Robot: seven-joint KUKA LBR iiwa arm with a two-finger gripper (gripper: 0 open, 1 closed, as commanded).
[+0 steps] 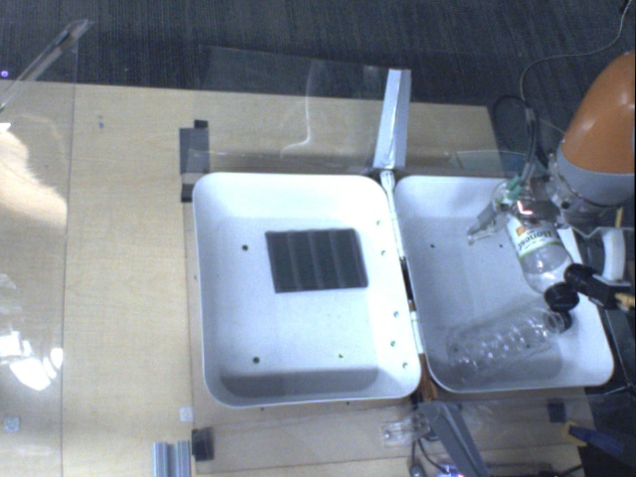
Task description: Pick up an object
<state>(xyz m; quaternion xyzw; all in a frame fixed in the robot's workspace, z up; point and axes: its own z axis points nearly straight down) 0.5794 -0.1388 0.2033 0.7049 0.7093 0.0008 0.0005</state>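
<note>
A dark grey ridged pad (316, 259) lies flat in the left bin (229, 366). The right bin (437, 256) holds two clear plastic bottles. One clear bottle with a white label (538, 251) lies near the bin's far right side. The other clear bottle (500, 344) lies on its side along the near wall, its dark cap (561, 298) pointing right. My gripper (513, 205) hangs under the orange-banded wrist (601, 117), just above the top end of the labelled bottle. From here I cannot say whether it touches that bottle.
A metal divider post (393, 117) rises behind the seam between the bins. Clear plastic sheeting (40, 217) covers the bench to the left. Cables and dark fittings (596, 276) crowd the right bin's right rim.
</note>
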